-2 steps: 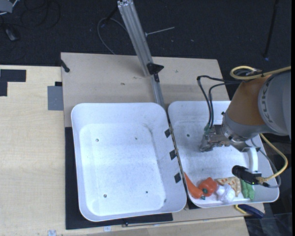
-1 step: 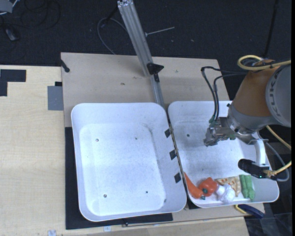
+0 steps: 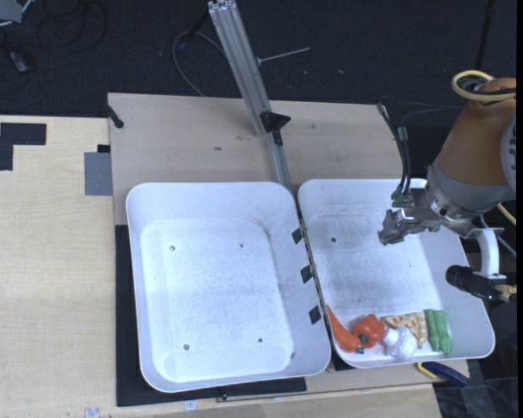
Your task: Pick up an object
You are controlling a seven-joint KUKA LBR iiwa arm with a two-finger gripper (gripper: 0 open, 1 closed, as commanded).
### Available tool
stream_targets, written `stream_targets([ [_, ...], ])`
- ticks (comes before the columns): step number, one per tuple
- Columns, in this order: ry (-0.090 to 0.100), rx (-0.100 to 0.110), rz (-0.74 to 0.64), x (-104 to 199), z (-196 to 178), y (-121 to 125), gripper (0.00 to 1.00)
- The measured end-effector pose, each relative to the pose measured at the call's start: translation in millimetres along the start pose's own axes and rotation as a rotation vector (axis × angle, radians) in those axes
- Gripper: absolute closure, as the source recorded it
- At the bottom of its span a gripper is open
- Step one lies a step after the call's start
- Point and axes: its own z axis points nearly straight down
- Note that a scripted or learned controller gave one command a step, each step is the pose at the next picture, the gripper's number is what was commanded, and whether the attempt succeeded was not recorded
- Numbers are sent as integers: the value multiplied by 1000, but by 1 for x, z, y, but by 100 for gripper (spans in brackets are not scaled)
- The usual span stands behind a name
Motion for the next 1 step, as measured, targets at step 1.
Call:
stream_targets([
  [1, 0, 0, 0, -1, -51, 1, 100],
])
